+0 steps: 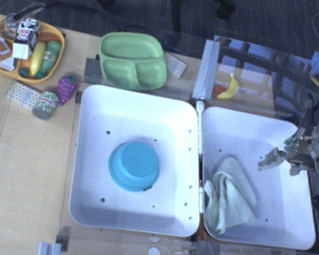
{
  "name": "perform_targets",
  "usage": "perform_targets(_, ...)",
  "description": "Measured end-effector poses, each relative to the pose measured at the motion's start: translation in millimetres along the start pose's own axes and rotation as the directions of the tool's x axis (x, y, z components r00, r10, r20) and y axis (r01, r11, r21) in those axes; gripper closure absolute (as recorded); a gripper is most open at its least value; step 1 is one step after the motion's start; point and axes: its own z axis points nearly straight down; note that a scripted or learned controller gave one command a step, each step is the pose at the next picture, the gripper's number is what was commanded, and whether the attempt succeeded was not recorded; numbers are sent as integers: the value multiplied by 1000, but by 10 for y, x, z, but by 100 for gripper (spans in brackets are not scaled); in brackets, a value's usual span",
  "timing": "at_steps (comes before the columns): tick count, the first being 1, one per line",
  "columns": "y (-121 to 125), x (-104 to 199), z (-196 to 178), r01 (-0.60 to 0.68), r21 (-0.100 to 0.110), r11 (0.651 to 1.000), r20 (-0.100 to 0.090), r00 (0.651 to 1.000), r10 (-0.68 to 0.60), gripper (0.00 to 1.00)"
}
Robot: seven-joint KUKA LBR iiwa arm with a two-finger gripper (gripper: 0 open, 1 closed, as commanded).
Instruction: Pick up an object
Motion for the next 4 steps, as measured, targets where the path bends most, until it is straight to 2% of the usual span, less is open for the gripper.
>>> perform_targets(1,226,-348,924,328,-3,945,2,945,-328,0)
perform_targets(2,250,-341,806,330,-8,944,5,944,-330,100)
perform_targets(3,806,86,-714,222,-6,975,4,975,-222,100)
perform_targets(4,1237,154,-438,265,-2,964,3,964,-265,100)
